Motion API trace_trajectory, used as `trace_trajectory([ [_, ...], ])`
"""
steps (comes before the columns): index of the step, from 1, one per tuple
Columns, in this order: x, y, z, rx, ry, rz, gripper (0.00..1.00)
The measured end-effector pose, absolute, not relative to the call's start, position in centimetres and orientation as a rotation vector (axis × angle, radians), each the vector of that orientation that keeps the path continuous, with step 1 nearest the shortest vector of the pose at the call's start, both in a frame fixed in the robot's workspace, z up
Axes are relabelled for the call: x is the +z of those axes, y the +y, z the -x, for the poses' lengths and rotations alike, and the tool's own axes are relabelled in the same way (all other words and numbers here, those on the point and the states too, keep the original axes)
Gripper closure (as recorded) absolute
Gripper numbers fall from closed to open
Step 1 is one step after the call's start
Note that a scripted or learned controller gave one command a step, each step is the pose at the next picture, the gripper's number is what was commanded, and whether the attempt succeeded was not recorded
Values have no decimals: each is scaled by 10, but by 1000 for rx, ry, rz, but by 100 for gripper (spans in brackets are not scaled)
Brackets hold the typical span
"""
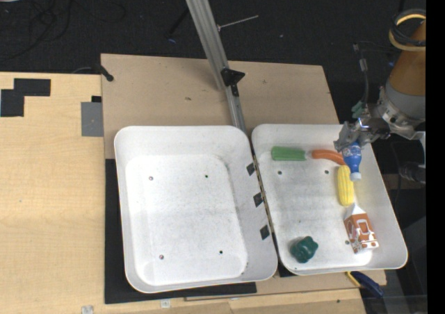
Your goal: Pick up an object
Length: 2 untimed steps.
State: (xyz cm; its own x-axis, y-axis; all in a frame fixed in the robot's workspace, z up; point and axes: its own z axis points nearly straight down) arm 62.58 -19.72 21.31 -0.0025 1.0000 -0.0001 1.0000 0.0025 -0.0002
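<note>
Where the arm (407, 76) reaches in at the right, only its lower part is in frame, the upper part cut off by the picture's edge, and its hand (350, 140) hangs over the far right corner of the right bin (389, 253). Whether the hand is spread or pressed together I cannot tell, since its metal parts blur into one small grey cluster. Directly below it sits a blue object (354, 161), touching or nearly touching the hand's tip; it may be caught there, but the view is too coarse to confirm. Beside this lies an orange piece (327, 156), partly overlapped by the hand, and further left a green bar (288, 155). A yellow corn cob (345, 185) lies lengthwise just under the blue object. Nearer the camera rest an orange-and-white item (360, 231), its details unreadable, and a dark green lump (304, 249). The left bin (132, 146) adjoins the right one on the tabletop (285, 90), a grey metal rail (208, 35) slanting away behind them.
</note>
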Motion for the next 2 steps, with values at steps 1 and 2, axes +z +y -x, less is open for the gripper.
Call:
trace_trajectory([
  [1,220,-153,-598,1,-2222,2215,100],
  [2,211,-104,-581,3,-2221,2212,100],
])
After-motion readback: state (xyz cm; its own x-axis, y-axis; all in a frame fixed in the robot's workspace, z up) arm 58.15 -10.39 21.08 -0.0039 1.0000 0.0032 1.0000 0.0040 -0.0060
